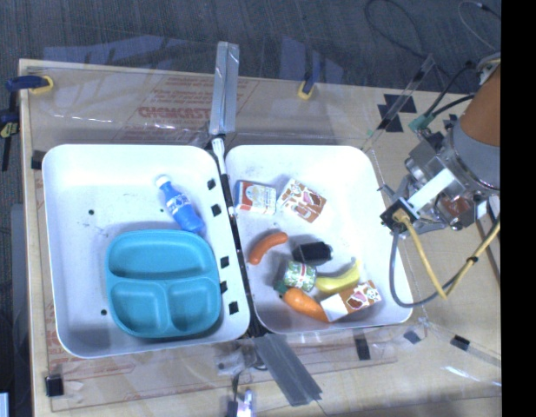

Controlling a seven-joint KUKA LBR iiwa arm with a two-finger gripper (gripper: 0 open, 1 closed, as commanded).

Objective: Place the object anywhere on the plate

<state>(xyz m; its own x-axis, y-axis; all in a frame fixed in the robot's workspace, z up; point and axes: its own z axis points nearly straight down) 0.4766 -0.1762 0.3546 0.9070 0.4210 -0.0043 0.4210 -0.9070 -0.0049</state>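
Out past the bin [377,189] rim hangs my pincer [454,205]. I cannot tell if it is open or holds anything. Near it, to the left and lower, lies the banana [337,278]. The plate [163,285] sits far left.

arm [478,150]: grey, smooth and rounded, wide where it enters over the right edge of the bench [463,315]
band [486,107]: orange, plain, wrapped round the arm above the grey wrist part; no lettering can be made out on it
wrist housing [426,165]: silvery metal, boxy, with flat faces and hard corners that catch the light
gripper [452,201]: a cluster of pale metal parts with a dull coppery-red round piece in it; details too small to make out
cables [441,104]: thin and dark, several of them running to the wrist from the upper right
plug [418,124]: small and green, where one dark cable meets the housing
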